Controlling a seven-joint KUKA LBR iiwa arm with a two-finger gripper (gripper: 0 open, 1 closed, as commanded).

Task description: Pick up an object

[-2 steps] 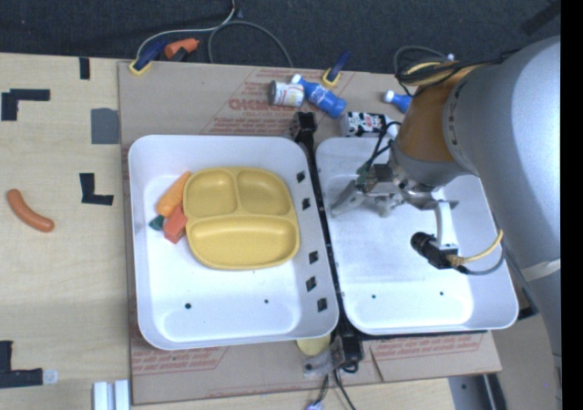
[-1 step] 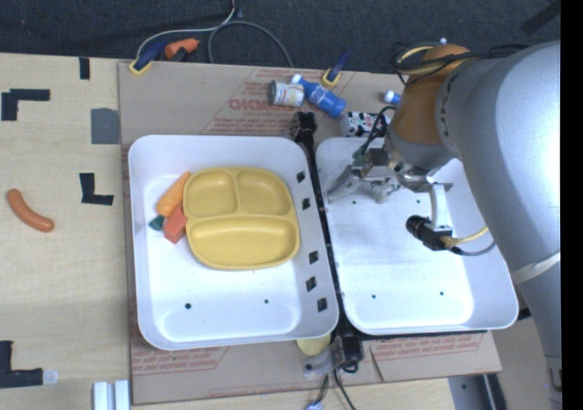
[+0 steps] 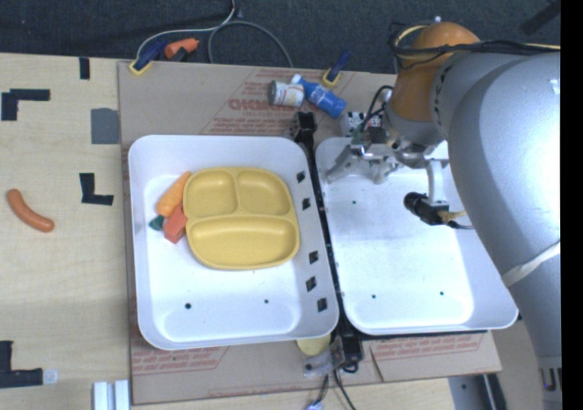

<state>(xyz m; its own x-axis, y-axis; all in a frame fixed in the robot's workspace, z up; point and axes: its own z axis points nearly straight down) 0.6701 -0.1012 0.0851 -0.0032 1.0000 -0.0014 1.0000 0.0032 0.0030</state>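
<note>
A yellow divided plate [image 3: 241,217] lies in the middle of the left bin [image 3: 219,322]. Tucked against the plate's left side are an orange carrot-shaped toy [image 3: 170,193] and a small red piece [image 3: 174,229] with a bit of green beside it. My gripper [image 3: 357,162] hangs low over the far left corner of the right bin [image 3: 410,294], close to the divider between the bins. I see nothing held in it. The big grey arm [image 3: 510,144] covers the right bin's far right part.
A blue and white bottle [image 3: 310,94] lies on the cardboard behind the bins. An orange sausage toy [image 3: 30,210] rests on the bench at far left. Clamps [image 3: 180,47] and cables sit at the back edge. Something yellow [image 3: 311,344] peeks out below the bins' front.
</note>
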